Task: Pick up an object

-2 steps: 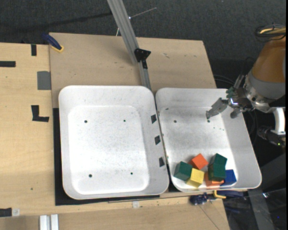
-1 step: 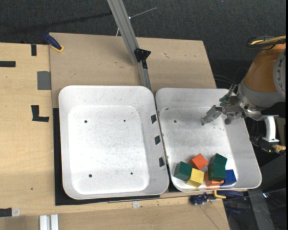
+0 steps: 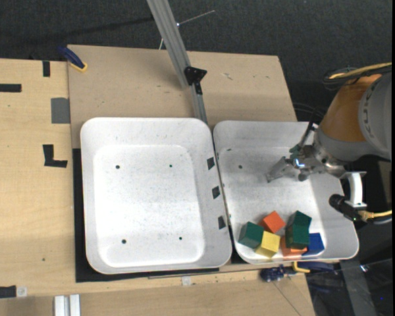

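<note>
blocks bunched in the near corner of the right bin (image 3: 250, 143), well below the pincer (image 3: 284, 169) & a bit toward the arm side: orange block (image 3: 273, 221), green block (image 3: 251, 234), yellow block (image 3: 270, 243), dark green block (image 3: 300, 226), blue block (image 3: 315, 242). pincer hangs over bare bin floor w/ nothing between its fingers, which look spread partway, though too small to be sure. arm (image 3: 355, 124) reaches in from the right, wrist bent down & across the bin; imo best to shift toward the pile, go for the orange or green block at the edge since they've most room round them, drop straight, close square on flat faces.
</note>
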